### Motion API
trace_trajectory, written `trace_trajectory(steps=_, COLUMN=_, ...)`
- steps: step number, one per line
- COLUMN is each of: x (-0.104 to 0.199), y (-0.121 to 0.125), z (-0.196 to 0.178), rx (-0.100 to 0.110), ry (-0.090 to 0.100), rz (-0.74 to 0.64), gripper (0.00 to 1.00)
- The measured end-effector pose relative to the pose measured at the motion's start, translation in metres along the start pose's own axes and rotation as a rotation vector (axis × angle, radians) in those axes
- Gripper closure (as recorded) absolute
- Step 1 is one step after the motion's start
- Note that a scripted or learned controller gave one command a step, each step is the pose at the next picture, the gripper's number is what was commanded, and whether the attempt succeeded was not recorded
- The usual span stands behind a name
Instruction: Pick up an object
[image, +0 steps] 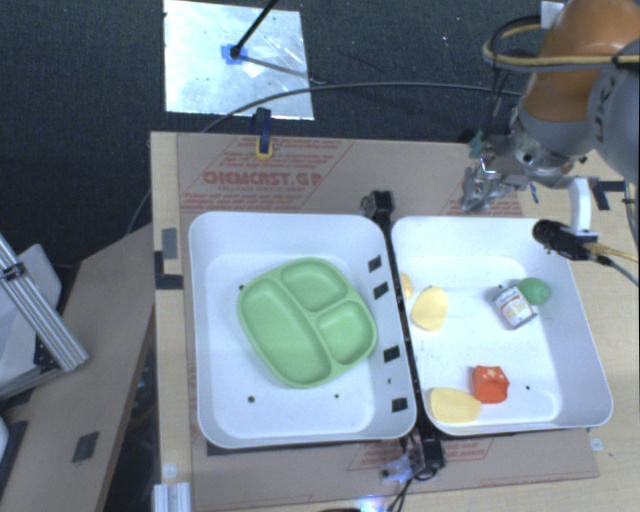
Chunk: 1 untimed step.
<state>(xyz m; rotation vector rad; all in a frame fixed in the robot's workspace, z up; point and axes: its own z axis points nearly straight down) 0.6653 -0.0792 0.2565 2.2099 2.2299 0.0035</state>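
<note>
The right bin (570, 360) holds a pale yellow piece (430, 308), a small can with a label (513, 306), a green ball (536, 291), a red-orange object (489, 383) and another yellow piece (455, 404) at the front edge. My gripper (484, 188) hangs above the far rim of the right bin, up and left of the can, well apart from every object. Nothing shows between its fingers.
The left bin (215, 330) holds a green divided plate (305, 321). Black clips (381, 204) join the bins along the middle wall. A black cable fitting (560, 238) sticks out over the right bin's far right corner. Cardboard lies under both bins.
</note>
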Motion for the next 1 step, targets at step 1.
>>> trace_trajectory(steps=1, x=0.0619, y=0.0029, z=0.0009, rx=0.001, ry=0.001, rz=-0.002, gripper=1.00)
